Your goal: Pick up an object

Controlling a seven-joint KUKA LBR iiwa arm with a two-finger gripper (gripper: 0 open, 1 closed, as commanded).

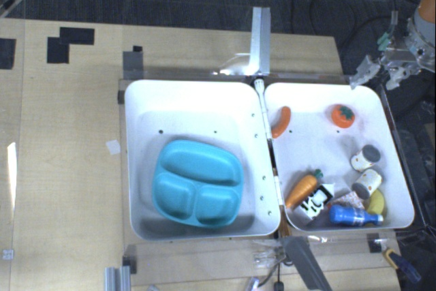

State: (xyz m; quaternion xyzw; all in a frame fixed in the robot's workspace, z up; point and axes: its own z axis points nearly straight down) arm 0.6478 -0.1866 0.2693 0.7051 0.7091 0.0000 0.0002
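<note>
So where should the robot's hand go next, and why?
Probably down and left toward the tomato. The tool hangs above the right bin's far corner, holding nothing, and the tomato sits nearest with bare floor around it.

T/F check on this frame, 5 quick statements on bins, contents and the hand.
1. The blue divided tray lies in the left bin. True.
2. The carrot lies in the left bin. False: it lies in the right bin, near its front.
3. The hand is down among the toys. False: it is beyond the right bin's far right corner, holding nothing.
4. The tomato sits apart from the front clutter. True.
5. The blue bottle stands upright. False: it lies on its side.
</note>
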